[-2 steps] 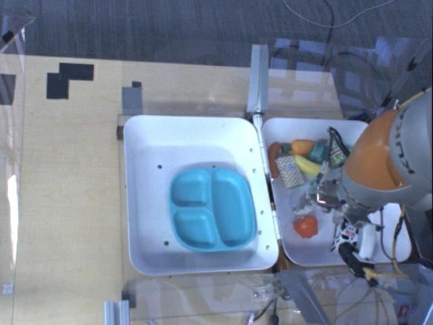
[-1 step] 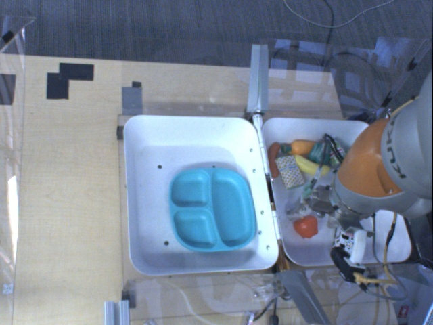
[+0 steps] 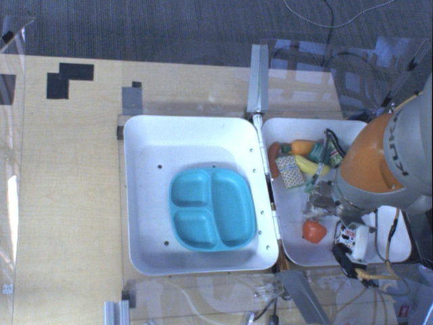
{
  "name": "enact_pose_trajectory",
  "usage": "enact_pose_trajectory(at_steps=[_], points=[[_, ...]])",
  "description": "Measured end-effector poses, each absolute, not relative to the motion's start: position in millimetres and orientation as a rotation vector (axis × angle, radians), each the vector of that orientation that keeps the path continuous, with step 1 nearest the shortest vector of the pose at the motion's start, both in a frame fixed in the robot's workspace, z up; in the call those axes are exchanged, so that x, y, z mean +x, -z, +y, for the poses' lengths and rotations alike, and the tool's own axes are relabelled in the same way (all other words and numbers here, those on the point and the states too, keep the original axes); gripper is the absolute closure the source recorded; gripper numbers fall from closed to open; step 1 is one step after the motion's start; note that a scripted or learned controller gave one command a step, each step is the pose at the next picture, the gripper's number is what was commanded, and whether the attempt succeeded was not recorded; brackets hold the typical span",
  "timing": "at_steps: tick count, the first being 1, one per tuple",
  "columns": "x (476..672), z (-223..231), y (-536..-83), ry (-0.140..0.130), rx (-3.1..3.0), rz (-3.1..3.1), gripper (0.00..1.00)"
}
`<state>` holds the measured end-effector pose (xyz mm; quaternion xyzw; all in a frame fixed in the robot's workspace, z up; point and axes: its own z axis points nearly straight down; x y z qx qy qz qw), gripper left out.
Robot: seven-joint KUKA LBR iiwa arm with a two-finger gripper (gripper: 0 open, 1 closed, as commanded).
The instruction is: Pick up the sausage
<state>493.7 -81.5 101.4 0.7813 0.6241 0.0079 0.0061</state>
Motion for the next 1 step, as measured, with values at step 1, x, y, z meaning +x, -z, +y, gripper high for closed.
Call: enact_pose_trajectory(at_steps=[1], points=[[488.4, -15.0, -185.2, -0.007, 2.190, 2.247, 1.00]])
